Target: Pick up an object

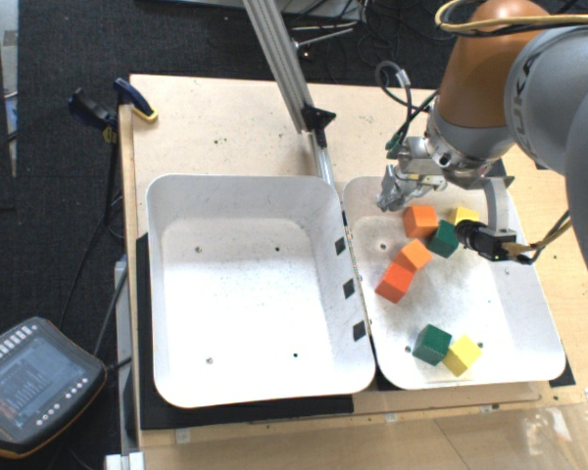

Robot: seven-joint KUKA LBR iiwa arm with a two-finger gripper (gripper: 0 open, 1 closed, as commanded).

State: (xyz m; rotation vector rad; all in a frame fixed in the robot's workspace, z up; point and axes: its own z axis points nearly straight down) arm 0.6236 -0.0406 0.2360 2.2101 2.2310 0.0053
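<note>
Dark carpeted floor surrounds a pale wooden bench (235,125); a teach pendant (29,385) sits on the floor at lower left of the frame, and a metal strut (279,52) slants down from top centre to the seam between the bins.

Left bin (245,292): bare white floor, speckled, likely kept as the drop side. Right bin (519,306): holds all the blocks, so the pick has to happen here.

Arm (529,67) enters from upper right, orange band above the wrist, bent down over the right bin's upper edge. Gripper (397,192) hangs low at the bin's upper left corner, just beside the upper orange block (420,219). Nothing visible between its tips; whether it is released or clenched cannot be told at this angle.

Blocks, upper cluster: a yellow block (465,215), a green block (443,239), two more orange blocks (403,267) leaning in a chain toward centre. Lower right: green-and-yellow pair (445,349), touching. Judgement: nearest candidate is the upper orange block; crowding by neighbours may foul a grasp.
</note>
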